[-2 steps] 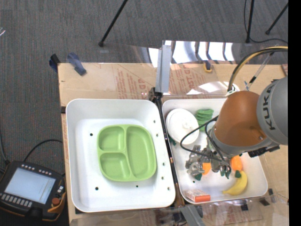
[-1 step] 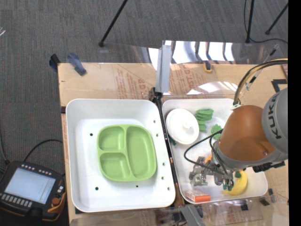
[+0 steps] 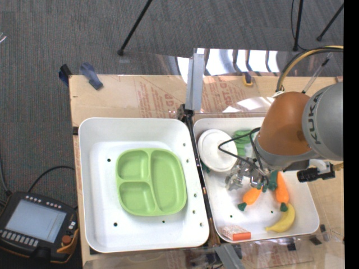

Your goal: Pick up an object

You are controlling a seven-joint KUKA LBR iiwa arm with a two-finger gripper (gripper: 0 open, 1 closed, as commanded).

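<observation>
Right bin [image 3: 312,214], lower right of frame: two toy carrots [image 3: 252,196] and [image 3: 281,189], banana [image 3: 283,219], small box [image 3: 235,232], white plate [image 3: 215,149], green cup [image 3: 243,139]. Gripper [image 3: 245,178] just above the left carrot; finger state cannot be told. Left bin [image 3: 95,167]: green divided tray [image 3: 151,181].

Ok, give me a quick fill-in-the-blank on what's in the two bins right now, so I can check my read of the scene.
1. The green divided tray lies in the ____ bin.
2. The tray has ____ compartments.
3. The yellow banana lies in the same bin as two toy ____ with orange bodies.
4. The pincer hangs over the right bin, beside the ____ round plate.

Missing words: left; three; carrots; white
</observation>
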